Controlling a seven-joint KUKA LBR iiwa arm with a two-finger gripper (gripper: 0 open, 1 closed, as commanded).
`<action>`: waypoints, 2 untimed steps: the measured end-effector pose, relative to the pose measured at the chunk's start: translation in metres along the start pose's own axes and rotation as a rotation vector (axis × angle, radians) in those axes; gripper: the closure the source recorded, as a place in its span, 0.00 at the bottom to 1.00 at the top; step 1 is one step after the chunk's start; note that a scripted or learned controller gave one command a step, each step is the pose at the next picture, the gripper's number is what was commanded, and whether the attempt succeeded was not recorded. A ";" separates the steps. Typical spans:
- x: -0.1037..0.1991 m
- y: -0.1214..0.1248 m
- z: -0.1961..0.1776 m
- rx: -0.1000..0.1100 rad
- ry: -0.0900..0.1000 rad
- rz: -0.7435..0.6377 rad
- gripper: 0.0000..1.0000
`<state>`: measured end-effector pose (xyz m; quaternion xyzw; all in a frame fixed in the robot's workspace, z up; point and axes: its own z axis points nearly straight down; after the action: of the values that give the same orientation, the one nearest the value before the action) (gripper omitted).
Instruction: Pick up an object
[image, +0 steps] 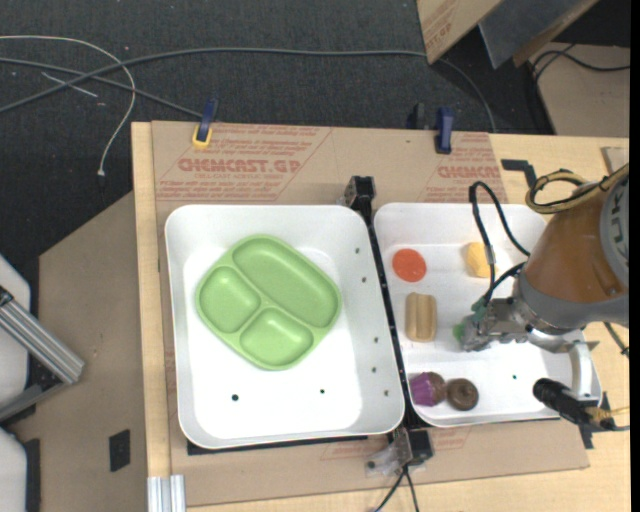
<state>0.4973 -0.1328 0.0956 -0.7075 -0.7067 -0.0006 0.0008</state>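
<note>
- Gripper: low in the right bin, around something green; finger state cannot be told.
- Just beside: tan block (long axis runs up-down), orange disc, yellow piece, purple item, brown item.
- Left bin: green divided tray.

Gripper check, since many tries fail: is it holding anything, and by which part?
Cannot be told. The gripper sits low in the right bin, with something green at its tip, too small to identify.
</note>
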 end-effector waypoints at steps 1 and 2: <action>-0.006 0.010 -0.056 -0.007 -0.004 -0.002 1.00; -0.011 0.008 -0.102 -0.006 -0.004 -0.002 1.00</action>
<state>0.5049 -0.1438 0.1971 -0.7068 -0.7074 -0.0015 -0.0027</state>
